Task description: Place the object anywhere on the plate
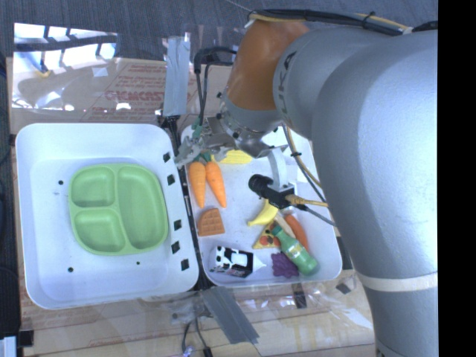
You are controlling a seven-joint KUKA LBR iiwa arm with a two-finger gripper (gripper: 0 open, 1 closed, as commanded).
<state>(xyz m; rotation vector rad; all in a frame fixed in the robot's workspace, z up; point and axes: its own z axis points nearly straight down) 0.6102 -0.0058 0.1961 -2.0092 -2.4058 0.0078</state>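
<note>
Camera view: the arm [357, 125] reaches in from the right and covers much of the right bin [245, 199], with the gripper [195, 146] low over that bin's upper-left corner, close to the divider between the bins. Whether the gripper is apart, together or clamped on anything cannot be told; the wrist hides it. Two carrots [206, 184] lie side by side just below the gripper, tops toward it, which suggests one of them is the intended object (a judgement only, nothing is visibly gripped). The remaining items sit loose in the same bin: a waffle [210, 222], a banana [262, 216], a green bottle [296, 251], purple grapes [282, 266] and a black-and-white carton [233, 261], crowded toward the lower end. The green plate [119, 208] lies flat in the left bin [37, 162], three compartments bare, well apart from the gripper. No placement is made yet.
</note>
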